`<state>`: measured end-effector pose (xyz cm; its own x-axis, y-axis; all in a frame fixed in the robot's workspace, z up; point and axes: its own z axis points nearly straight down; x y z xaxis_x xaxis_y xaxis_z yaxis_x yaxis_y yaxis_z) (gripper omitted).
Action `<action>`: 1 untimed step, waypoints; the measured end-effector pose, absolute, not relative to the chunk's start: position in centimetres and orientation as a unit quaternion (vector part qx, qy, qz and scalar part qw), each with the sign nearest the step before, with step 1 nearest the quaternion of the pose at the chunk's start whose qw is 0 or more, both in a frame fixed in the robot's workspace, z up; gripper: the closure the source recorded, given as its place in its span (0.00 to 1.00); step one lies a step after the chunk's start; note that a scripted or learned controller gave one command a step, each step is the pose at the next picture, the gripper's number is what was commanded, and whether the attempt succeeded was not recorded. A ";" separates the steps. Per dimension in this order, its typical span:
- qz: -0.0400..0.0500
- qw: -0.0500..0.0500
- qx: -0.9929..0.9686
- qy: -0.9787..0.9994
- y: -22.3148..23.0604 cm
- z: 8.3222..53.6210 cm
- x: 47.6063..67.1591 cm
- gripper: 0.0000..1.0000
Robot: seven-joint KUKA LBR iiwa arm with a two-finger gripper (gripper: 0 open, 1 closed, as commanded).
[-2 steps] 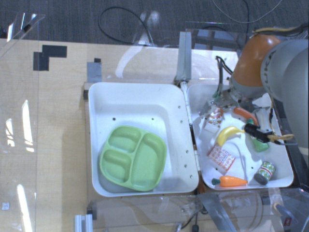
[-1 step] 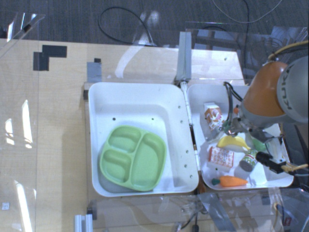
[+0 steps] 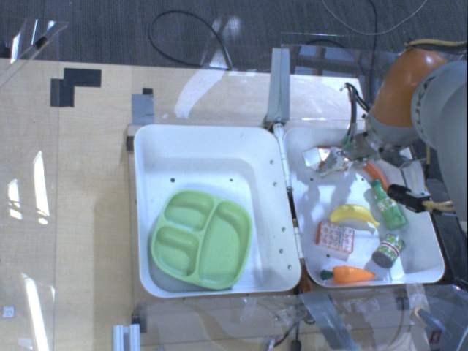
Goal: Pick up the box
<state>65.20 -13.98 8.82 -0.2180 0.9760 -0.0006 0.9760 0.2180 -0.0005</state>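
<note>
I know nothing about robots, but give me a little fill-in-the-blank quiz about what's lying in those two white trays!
1. The green divided plate lies in the ____ white bin.
2. The red-and-white box lies just below the yellow ____.
3. The orange carrot lies along the right bin's ____ edge.
4. The claw hangs over the ____ bin's far end.

Missing words: left; banana; near (bottom); right

tray (image 3: 202, 245) lies in left bin (image 3: 190, 141); box (image 3: 336, 239) in right bin (image 3: 431, 265), banana (image 3: 354, 214) behind it.
</note>
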 end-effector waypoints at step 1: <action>-0.011 -0.005 0.585 0.811 -11.5 8.8 66.4 0.00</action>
